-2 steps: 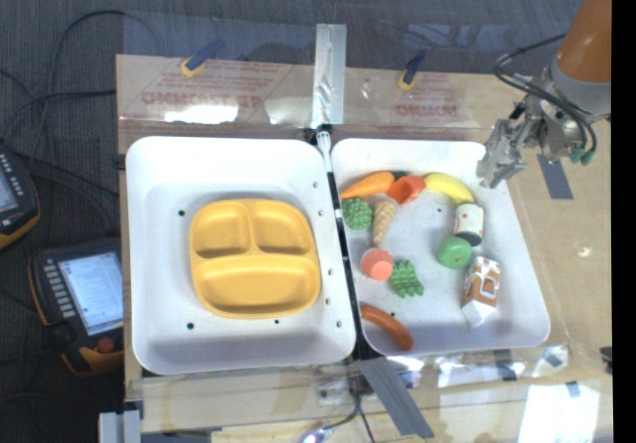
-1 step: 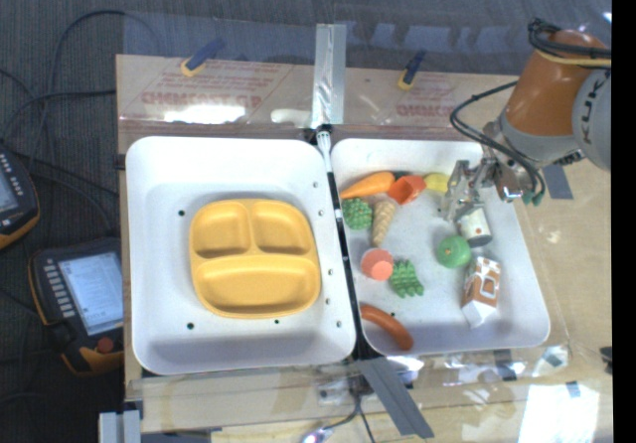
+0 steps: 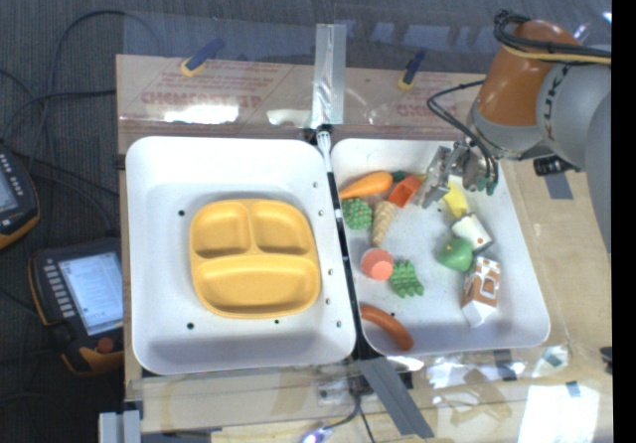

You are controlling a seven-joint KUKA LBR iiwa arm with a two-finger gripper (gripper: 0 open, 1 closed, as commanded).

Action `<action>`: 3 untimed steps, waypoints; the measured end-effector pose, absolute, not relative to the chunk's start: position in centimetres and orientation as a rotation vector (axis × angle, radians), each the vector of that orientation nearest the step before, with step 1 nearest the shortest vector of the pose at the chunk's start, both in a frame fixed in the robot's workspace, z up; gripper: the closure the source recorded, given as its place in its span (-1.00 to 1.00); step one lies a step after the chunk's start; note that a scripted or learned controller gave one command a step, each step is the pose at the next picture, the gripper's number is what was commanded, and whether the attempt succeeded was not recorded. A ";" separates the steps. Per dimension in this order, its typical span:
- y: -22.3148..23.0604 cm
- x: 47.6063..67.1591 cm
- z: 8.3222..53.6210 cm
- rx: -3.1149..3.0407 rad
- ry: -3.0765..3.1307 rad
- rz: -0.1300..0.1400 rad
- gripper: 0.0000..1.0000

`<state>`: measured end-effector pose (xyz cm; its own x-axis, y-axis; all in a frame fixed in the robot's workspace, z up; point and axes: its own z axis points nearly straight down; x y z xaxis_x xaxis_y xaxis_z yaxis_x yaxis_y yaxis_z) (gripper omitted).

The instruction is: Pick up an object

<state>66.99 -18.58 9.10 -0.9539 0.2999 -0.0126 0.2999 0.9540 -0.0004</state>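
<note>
We cannot tell the gripper's (image 3: 455,176) state; crowded against the yellow block (image 3: 455,201), it may nudge neighbouring toys aside.

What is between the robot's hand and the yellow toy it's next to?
Nothing visible. The gripper hangs over the far part of the right bin, right beside the yellow toy. The orange piece and carrot lie off to the side.
</note>
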 end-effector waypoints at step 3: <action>-12.0 61.0 9.5 0.719 3.054 -0.004 -1.00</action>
<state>61.04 -12.03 9.46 -0.8950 0.4461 -0.0046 0.4461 0.8950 -0.0018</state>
